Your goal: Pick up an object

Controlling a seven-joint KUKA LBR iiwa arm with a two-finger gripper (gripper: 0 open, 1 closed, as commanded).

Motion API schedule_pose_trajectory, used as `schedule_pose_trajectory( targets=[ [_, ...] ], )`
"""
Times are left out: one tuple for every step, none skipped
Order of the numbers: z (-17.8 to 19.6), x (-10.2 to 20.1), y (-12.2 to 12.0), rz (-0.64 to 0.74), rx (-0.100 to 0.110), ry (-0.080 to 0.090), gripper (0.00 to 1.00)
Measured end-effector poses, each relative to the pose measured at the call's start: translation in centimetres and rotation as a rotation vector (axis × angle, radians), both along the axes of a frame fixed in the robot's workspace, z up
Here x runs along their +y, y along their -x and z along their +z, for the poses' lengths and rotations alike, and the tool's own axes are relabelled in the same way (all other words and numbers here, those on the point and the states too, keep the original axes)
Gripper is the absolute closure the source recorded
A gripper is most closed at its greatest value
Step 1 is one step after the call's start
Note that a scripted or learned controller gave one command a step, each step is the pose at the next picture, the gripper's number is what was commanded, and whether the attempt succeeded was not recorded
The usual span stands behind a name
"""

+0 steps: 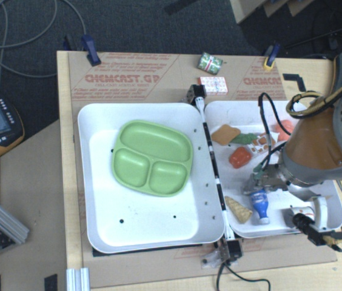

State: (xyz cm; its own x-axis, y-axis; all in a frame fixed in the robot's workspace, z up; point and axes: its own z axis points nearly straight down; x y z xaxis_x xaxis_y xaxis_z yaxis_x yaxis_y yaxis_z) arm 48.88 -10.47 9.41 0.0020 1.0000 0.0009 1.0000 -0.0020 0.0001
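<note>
Arm comes in from the right, grey with orange band, bent down over the right bin (341,214). Hand (262,185) sits low in that bin's near half, right above a blue bottle-shaped item (260,207); whether the hand is wide, narrow or holding anything cannot be told from this angle. Black cable loops over the arm.

Two shallow white plastic bins side by side on the desk (74,162), rounded corners, touching along the middle.

Right bin, near to far: one tan wedge-shaped piece (238,208) near left corner, just beside the blue item; one red rounded item (240,157) mid bin; one green-and-orange item (251,139) past it; one brown flat piece (224,134) far left; one pink item (285,127) far right, partly hidden by arm.

Left bin (98,223): one light green divided plate (151,157), three compartments, smooth plastic, lying flat.

Beyond the bins on printed cardboard: one small patterned box (213,85), one small green can (210,63) on its side. Two blue clamps (90,50) at far edge.
</note>
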Motion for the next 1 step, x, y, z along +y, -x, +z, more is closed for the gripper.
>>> schedule_pose_trajectory(
  targets=[
    [9.09,6.28,-4.16,0.004,-0.001,0.0,1.0]
  ],
)
